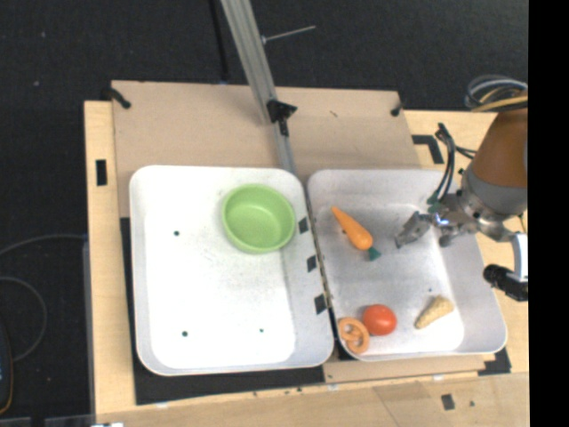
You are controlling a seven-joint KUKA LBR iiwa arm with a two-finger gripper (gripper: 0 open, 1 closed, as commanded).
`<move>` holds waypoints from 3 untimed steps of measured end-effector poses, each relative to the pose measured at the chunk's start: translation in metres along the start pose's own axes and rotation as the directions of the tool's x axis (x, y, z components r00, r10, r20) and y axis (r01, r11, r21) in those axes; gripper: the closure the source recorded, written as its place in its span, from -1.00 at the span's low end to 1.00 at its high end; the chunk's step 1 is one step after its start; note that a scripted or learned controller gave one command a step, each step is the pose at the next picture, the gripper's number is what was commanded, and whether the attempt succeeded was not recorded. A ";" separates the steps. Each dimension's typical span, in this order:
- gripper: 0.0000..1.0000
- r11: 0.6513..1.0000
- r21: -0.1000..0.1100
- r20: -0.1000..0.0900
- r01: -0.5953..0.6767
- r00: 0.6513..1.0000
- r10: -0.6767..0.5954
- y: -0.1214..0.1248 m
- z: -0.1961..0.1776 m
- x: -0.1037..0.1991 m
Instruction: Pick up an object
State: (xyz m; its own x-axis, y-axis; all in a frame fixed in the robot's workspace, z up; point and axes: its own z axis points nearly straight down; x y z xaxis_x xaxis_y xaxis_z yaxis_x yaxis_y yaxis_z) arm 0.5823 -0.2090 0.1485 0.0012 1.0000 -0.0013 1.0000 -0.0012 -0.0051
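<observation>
My gripper [425, 230] spread wide, holding nothing, over right bin [391, 194], near carrot [353, 228].

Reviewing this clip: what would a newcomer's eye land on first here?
Probably the green bowl, alone near the top right of the left bin. Next, the colourful cluster in the right bin: a carrot near its upper left, a red tomato and a pretzel along its front edge, and a pale wedge nearby. The gripper hangs right of the carrot.
</observation>
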 end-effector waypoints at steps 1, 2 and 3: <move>-1.00 1.000 -0.003 0.001 -0.001 1.000 0.001 0.000 0.050 -0.001; 1.00 1.000 -0.011 0.002 -0.004 1.000 0.004 0.001 0.036 -0.002; 1.00 1.000 -0.011 0.000 0.004 1.000 -0.004 0.002 -0.013 0.005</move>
State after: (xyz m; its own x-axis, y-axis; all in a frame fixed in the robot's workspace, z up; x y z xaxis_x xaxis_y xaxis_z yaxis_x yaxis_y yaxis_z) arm 0.5841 -0.2036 0.1613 -0.0032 1.0000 -0.0013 1.0000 0.0032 0.0060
